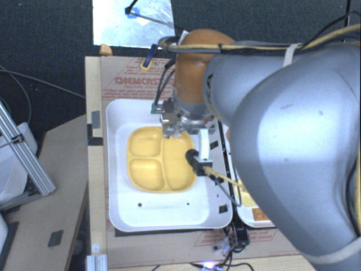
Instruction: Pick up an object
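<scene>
- Because the yellow three-compartment plastic tray (148, 165) lay flat in the middle of the shallow white left bin (121, 210), its raised rim looked to me like the only purchase.
- My gripper (171, 127) hung at the tray's far rim, placed there, I judged, to pinch that edge.
- I could not tell how far it was open, nor whether it had hold of anything.
- My grey arm (282, 129) covered most of the right bin (255, 214).

Grey arm (282, 129) outstretched, tool (170, 130) downward.
</scene>
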`<state>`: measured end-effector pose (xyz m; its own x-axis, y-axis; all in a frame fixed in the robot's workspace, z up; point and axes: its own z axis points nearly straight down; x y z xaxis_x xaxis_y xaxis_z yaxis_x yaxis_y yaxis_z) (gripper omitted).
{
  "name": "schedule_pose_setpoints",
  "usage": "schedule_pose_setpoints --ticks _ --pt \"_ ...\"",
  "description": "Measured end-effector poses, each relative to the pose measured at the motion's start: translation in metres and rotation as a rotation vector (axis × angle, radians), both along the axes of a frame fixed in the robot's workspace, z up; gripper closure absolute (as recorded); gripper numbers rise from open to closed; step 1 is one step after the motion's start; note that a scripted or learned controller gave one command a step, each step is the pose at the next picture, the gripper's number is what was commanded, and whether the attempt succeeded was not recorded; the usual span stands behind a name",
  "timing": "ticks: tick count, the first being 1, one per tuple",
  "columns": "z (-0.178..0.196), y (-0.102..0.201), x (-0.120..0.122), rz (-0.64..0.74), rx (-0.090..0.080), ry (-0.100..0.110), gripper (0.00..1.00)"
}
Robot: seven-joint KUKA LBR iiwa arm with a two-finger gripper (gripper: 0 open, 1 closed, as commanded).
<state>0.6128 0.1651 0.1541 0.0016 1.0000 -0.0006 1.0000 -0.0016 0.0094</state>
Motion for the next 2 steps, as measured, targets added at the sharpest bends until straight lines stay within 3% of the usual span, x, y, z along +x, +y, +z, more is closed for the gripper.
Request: schedule_pose_setpoints --ticks 1,2 --pt "-0.069 -0.046 0.041 0.002 0.004 0.002 1.00" --pt "-0.055 -0.053 0.021 0.002 0.001 0.009 1.00"
